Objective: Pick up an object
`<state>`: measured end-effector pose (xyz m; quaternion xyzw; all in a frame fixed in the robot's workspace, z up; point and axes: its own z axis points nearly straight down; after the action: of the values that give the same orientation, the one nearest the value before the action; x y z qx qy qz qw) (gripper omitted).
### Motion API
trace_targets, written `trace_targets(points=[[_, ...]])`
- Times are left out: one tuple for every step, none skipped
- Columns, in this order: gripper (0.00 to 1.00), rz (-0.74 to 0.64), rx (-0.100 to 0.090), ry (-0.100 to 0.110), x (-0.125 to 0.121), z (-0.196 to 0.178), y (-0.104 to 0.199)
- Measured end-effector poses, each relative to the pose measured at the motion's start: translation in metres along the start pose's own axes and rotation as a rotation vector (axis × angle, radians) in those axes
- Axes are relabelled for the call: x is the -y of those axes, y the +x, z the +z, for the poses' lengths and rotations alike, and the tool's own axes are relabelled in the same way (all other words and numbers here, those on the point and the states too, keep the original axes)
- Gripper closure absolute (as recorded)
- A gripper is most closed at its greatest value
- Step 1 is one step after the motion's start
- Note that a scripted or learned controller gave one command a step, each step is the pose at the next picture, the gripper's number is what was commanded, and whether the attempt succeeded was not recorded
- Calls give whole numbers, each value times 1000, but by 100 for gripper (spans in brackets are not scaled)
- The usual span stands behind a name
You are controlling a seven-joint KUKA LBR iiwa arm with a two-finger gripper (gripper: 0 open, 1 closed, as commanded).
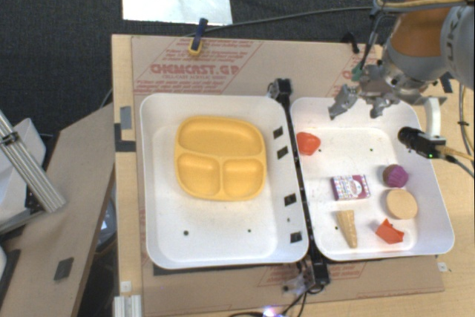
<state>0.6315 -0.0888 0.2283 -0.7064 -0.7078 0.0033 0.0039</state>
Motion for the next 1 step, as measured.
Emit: trace_targets(points=[[0,-2,1,-11,-2,-7,0]])
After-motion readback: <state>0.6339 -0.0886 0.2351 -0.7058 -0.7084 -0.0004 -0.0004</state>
